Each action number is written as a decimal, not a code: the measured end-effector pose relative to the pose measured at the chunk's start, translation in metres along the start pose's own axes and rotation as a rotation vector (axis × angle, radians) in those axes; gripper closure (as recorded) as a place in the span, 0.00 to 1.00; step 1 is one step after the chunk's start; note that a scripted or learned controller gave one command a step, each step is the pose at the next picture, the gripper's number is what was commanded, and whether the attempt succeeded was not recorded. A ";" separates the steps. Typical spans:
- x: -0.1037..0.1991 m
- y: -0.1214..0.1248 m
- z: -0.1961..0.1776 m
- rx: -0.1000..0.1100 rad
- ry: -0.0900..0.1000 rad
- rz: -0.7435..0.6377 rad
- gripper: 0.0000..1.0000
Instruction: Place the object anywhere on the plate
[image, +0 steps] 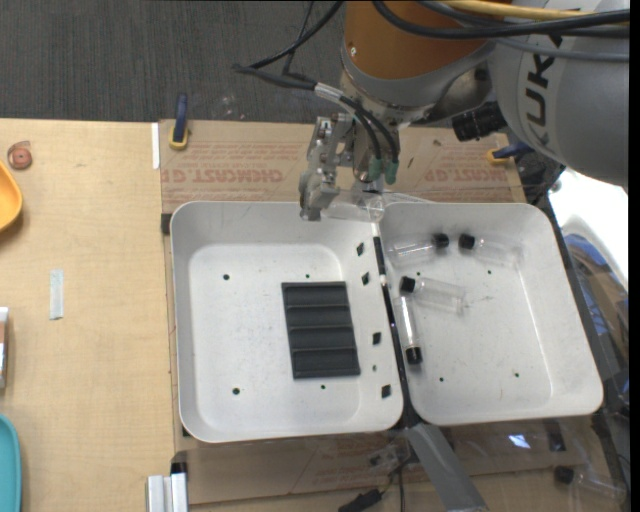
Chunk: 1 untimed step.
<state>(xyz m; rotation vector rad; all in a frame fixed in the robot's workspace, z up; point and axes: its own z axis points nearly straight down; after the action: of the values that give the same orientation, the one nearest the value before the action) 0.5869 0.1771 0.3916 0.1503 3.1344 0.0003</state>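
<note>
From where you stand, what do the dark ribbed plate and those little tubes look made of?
The ribbed plate looks like matte black plastic or rubber: dull, no glare. The tubes look like clear glossy plastic or glass, since the white bin shows through, with black caps.

Bench (90, 400): two white bins (200, 400) on cardboard sheet (250, 165).

Two shallow white bins sat side by side, the left bin (200, 330) at nine o'clock and the right bin (550, 330) at three. One black ridged plate (320, 330) lay in the left. About four clear black-capped tubes (440, 292) lay in the right.
</note>
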 end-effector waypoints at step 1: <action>0.000 0.052 0.103 -0.002 0.003 -0.488 1.00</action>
<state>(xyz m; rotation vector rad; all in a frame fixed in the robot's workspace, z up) 0.5920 0.2285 0.2889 -0.6118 3.0808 0.0019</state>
